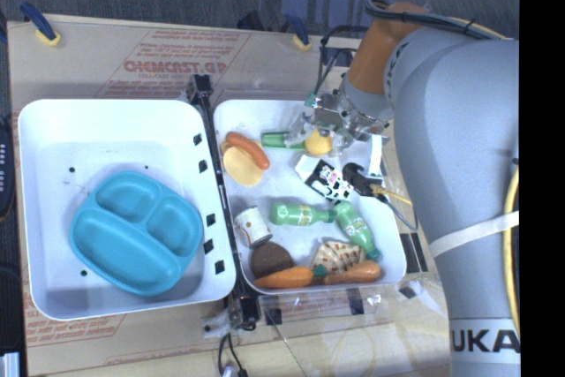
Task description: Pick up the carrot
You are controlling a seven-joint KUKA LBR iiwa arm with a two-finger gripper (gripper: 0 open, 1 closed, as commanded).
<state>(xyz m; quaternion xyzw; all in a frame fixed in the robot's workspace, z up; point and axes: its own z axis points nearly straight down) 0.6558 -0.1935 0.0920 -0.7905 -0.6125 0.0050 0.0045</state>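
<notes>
Tool [340, 121] at 1 o'clock of right bin [388, 229], low over yellow lemon [318, 143] and green bottle [281, 139]; finger spacing cannot be told. Carrot [284, 278] lies flat at 6 o'clock of same bin, along near wall, well apart from tool; second orange piece [356, 273] just beside it, brown ball [270, 259] touching from above. Judged light, rigid, smooth plastic, liable to roll. Best hold: across thick middle, fingers spanning short axis. Blue plate [132, 229] in left bin [53, 124].
</notes>
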